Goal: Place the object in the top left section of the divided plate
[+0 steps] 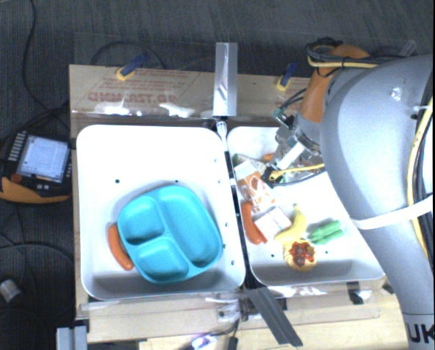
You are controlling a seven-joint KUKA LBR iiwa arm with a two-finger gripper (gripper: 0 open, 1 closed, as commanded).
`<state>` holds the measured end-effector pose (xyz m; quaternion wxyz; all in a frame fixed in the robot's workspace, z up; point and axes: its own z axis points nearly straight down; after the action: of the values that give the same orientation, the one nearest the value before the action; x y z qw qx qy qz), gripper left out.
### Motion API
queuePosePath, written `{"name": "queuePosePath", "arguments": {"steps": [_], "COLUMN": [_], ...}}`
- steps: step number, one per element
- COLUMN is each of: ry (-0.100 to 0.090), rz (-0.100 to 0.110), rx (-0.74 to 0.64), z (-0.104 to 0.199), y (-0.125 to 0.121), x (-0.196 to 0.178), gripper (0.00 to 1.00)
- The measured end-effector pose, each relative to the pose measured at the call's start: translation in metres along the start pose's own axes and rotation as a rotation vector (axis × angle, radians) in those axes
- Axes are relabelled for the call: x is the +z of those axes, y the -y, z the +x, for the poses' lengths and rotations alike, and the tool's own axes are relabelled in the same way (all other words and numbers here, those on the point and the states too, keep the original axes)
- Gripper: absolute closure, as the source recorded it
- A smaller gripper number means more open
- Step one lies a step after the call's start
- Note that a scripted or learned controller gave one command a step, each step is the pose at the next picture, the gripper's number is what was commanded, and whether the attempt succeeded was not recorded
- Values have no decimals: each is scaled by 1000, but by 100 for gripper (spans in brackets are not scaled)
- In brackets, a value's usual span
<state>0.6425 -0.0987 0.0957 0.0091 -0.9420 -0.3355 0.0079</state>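
Observation:
The blue divided plate [170, 232] lies in the left bin [101, 159], turned at a slant. An orange sausage [120, 246] lies on the bin floor against the plate's left rim. My gripper [285, 156] reaches down into the back of the right bin [349, 268], above a pile of toy food. Just below it sit an orange-and-white carton [255, 189] and a white box [271, 219]. The arm's grey body hides the right side of that bin.
Around the white box in the right bin lie an orange sausage [252, 224], a yellow banana [296, 224], a green piece [325, 232] and a red-and-yellow piece [301, 254]. A handheld device [35, 162] rests on the floor left of the bench.

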Motion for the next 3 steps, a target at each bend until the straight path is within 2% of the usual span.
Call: {"name": "queuePosePath", "arguments": {"steps": [1,2,3], "ry": [-14,-13,-19], "rz": [12,25,-22], "rx": [302,328,477], "z": [-38,-37,11], "y": [-47,-51,-6], "x": [4,4,6], "gripper": [100,100,100]}}
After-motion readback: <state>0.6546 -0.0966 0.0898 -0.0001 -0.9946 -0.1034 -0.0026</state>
